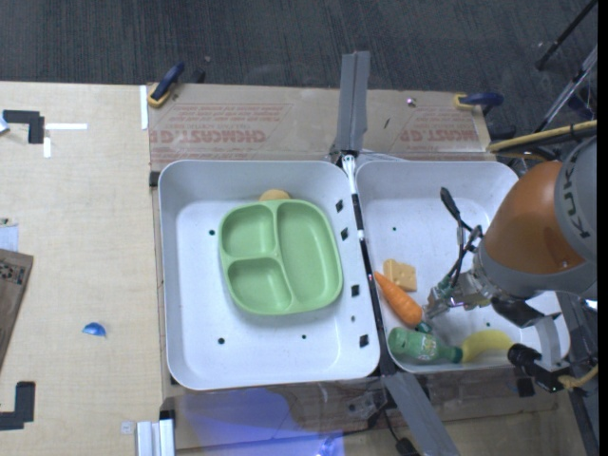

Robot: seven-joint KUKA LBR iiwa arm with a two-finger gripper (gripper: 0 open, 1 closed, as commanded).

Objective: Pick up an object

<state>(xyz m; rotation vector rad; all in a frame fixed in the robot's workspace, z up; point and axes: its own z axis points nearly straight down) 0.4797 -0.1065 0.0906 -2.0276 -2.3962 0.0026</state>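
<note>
Can't really tell if the fingers are spread or pinched; the gripper sits low in the right bin, just beside the carrot, probably lining up a grab. Cheese wedge, green bottle and banana cluster nearby, while the green divided plate sits alone in the left bin.

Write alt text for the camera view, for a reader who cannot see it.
A grey and orange robot arm reaches from the right into the right bin, its gripper low beside a carrot, a yellow cheese piece, a green bottle and a banana. The left bin holds a green divided plate.
</note>
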